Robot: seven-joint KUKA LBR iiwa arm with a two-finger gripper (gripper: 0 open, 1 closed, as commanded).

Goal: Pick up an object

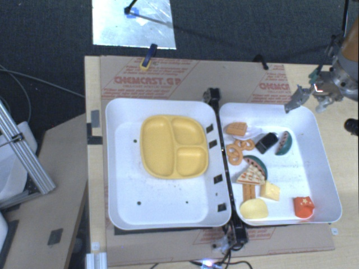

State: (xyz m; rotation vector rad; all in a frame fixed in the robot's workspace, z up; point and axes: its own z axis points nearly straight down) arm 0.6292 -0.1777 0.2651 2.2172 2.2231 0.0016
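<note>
Bench with two shallow white bins side by side on a cardboard sheet [185, 72] printed in red; left bin [120, 167] holds a yellow divided tray [173, 146] with three compartments, lying flat near the bin's middle; right bin [320, 161] holds a cluster of small toy food items, mostly toward its left half; waffle-patterned orange piece [236, 129] at the upper left of the cluster; pretzel shapes [238, 149] just below it, near the divider between the bins; black block [267, 142] to their right, beside a watermelon slice [284, 143] with a green rind; sandwich wedge [251, 175] overlapping a dark green round piece [257, 163]; orange stick [248, 191] below the wedge; pale yellow cheese block [271, 191] just right of the stick; yellow rounded piece [254, 208] at the bin's lower left edge; red-orange item [303, 206] apart from the rest at the lower right; gripper [311, 98] above the upper right corner of the right bin, at the frame's right edge, fingers spread apart with nothing between them, well away from the items; silver sheet [133, 14] on the dark floor beyond the bench
</note>
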